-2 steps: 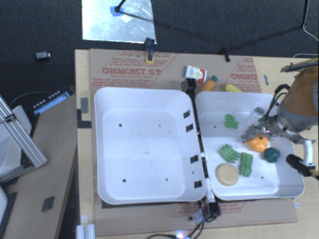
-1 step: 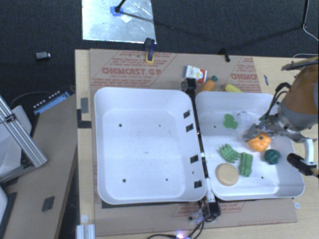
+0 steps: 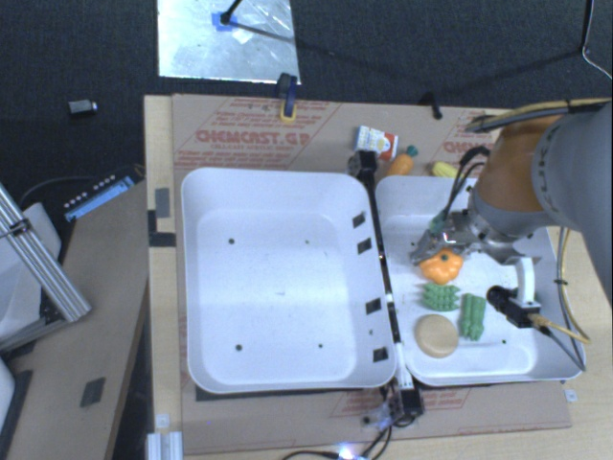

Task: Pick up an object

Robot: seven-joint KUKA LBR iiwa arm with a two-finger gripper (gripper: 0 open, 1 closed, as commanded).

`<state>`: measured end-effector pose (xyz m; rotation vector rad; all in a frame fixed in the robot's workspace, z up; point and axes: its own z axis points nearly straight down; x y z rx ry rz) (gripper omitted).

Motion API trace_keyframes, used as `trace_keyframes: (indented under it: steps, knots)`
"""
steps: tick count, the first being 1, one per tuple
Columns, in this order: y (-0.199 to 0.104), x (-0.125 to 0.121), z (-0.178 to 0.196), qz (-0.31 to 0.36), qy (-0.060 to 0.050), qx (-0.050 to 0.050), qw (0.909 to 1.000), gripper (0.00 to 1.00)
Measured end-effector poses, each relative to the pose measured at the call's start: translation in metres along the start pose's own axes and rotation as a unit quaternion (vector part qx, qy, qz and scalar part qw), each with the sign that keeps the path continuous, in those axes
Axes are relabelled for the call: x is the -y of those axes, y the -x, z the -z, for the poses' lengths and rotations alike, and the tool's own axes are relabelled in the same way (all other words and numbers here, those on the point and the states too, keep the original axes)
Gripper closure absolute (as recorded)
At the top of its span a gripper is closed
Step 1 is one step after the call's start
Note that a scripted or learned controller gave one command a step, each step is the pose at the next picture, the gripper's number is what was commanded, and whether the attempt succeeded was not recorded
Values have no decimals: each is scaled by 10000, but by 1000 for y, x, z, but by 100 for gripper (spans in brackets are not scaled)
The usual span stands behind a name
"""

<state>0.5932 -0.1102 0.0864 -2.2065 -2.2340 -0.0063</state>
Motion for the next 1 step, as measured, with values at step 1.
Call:
trace_keyframes:
  steps: [1]
  knots:
    - [-66, -2, 104, -3, 47, 9, 10000, 100]
